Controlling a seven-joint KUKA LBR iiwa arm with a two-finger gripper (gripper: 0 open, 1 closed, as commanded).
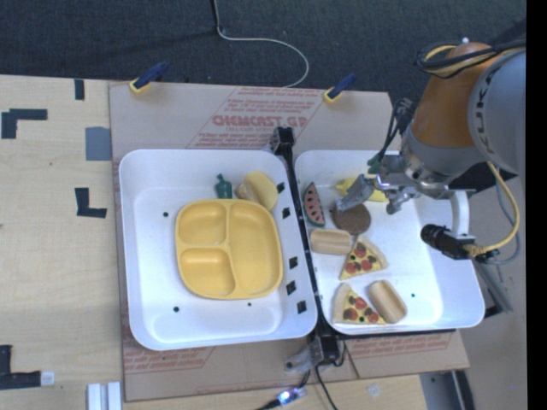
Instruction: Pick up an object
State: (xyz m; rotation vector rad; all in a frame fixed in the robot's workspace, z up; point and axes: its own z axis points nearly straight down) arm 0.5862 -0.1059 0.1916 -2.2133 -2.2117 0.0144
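Arm enters from the right, grey body with orange band, wrist over the upper part of the right bin (444,310). Claw (353,196) points leftward and down, tips over the bin's upper-left area. Cannot tell how far the claw is parted from this angle; nothing is visibly between its tips.

Right bin contents:
- brown round piece (352,219) just below the claw tips, near or touching them; contact cannot be confirmed.
- yellow item (346,184) just above and left of the claw, partly hidden by it.
- watermelon slice (313,203) left of the claw, against the bin's left wall.
- bread roll (331,242) lying crosswise below the brown round piece, touching or just beside it.
- pizza slice (363,258) right of the roll, near the bin's middle.
- second pizza slice (353,307) at the lower left of the bin, with a hot dog (387,301) just beside it on the right.

Left bin (137,229) contents:
- yellow divided plate (229,249), three compartments, lying flat in the middle.
- tan rounded item (259,190) at the plate's upper right edge.
- small dark green piece (223,186) just left of the tan item.

Both bins sit side by side on a cardboard sheet (256,118) on the worktop (51,254). Nearest candidates to the claw are the brown round piece and the yellow item; everything lies on the bin floor.
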